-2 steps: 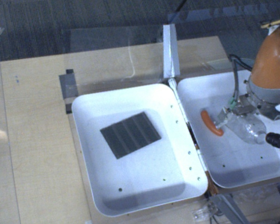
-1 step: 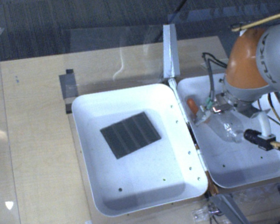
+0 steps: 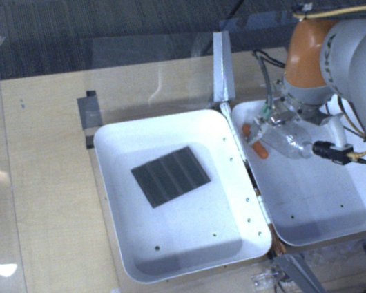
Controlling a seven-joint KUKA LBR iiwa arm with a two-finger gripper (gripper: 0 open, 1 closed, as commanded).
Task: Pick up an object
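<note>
My gripper [image 3: 269, 120] hangs low over the far left part of the right bin [image 3: 335, 213], under the orange-banded wrist. Just left of it, near the bin's left wall, lie a small orange-red piece [image 3: 260, 150] and another orange bit [image 3: 246, 128]. A clear, glassy object [image 3: 292, 141] rests right below and in front of the gripper; whether they touch is unclear. In the left bin [image 3: 188, 253] a dark grey ribbed rectangular pad [image 3: 171, 176] lies flat, slightly turned.
A black connector with a yellow cable [image 3: 333, 151] juts out beside the arm over the right bin. A metal divider post [image 3: 222, 72] rises behind the seam between the bins. The wooden bench [image 3: 39, 203] spreads to the left.
</note>
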